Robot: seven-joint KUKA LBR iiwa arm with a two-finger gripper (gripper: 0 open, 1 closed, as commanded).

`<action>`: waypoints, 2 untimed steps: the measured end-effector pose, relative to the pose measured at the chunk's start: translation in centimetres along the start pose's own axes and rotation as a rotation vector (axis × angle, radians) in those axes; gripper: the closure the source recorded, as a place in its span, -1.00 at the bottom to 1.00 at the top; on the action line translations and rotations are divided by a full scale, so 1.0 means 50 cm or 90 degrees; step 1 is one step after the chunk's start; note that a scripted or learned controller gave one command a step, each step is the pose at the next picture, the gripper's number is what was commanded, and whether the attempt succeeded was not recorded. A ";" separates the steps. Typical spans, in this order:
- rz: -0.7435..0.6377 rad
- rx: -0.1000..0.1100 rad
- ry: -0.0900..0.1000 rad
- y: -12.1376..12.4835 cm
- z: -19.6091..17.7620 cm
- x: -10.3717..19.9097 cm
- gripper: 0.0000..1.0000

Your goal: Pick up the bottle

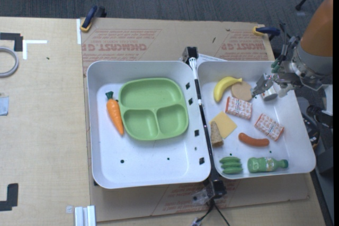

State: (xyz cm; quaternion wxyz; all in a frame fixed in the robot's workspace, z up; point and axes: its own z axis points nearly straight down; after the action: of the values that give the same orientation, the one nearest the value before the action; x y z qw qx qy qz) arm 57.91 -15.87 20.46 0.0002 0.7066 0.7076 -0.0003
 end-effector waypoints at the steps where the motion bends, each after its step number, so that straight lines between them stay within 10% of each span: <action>1: -0.001 0.000 0.000 0.001 -0.020 0.000 1.00; 2: -0.016 0.001 0.000 -0.084 0.021 0.222 1.00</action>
State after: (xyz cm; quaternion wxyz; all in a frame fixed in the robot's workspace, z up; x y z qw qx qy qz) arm 53.71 -4.79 19.42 -0.0004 0.6976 0.7165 -0.0007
